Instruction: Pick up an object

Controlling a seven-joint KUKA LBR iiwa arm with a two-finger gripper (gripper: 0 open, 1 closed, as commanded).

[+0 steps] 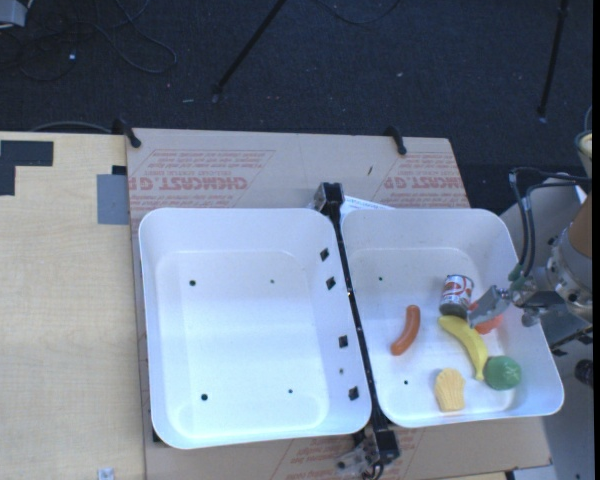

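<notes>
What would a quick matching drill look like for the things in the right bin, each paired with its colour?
Things:
1. banana
2. sausage
3. round fruit
4. can

Colours:
A. green
B. red and white
C. yellow
D. orange-red

Pairs: 1-C, 2-D, 3-A, 4-B

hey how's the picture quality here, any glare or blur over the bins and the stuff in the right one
Camera view: the white bins are bright, nearly washed out, with soft shadows along their walls; the banana, sausage and can are soft but recognizable; the end effector near the can is blurry, and the floor above is dark.
</notes>
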